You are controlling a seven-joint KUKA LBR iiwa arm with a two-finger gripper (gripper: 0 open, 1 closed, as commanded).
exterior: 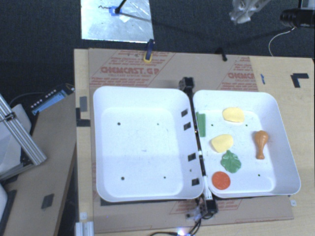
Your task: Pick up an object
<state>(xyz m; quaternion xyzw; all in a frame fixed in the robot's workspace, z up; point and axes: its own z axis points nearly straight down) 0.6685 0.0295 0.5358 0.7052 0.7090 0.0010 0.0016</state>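
Translucent gripper [244, 6] seen far right, above bench (finger state cannot be told); orange drumstick-shaped toy [260, 143] left in right white bin [283, 132]

Two white bins [142, 95] sit side by side on my brown board [206, 65]. Silver sheet [98, 14] lies beyond, on dark floor. Aluminium rail [19, 136] at left.

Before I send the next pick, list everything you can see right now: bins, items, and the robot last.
bins: 2, white, side by side on the bench; left bin, right bin
yellow pieces: 2, right bin; upper, lower
green strip: 1, right bin, along its left wall
green leaf: 1, right bin, below lower yellow piece
red disc: 1, right bin, near front
drumstick: 1, orange-brown, right bin, right side
gripper: 1, grey, top right, beyond the bins
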